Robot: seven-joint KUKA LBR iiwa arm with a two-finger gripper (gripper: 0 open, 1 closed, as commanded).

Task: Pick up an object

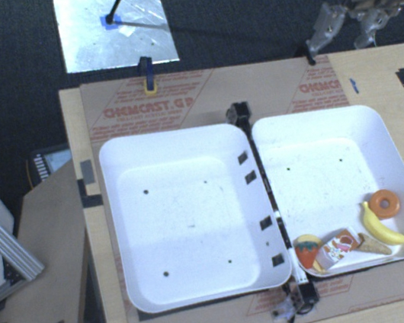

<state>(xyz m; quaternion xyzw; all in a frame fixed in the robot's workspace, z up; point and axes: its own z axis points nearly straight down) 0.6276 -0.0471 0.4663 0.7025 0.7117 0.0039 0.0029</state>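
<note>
Several small toy foods lie in the near right corner of the right bin (321, 136): a yellow banana (381, 227), an orange donut (384, 203), a red-orange round fruit (308, 249), a white and red packet (336, 248) and a tan cone-shaped piece (373, 247). My gripper (336, 34) hangs high at the top right, beyond the far edge of the bench and well away from the objects. Its two fingers (320, 29) are spread apart with nothing between them.
The left bin (168, 147) sits beside the right one, joined by a black clamp strip (262, 185). Both rest on a cardboard sheet (176, 99). A shiny metal plate (114, 24) lies on the dark floor at the back.
</note>
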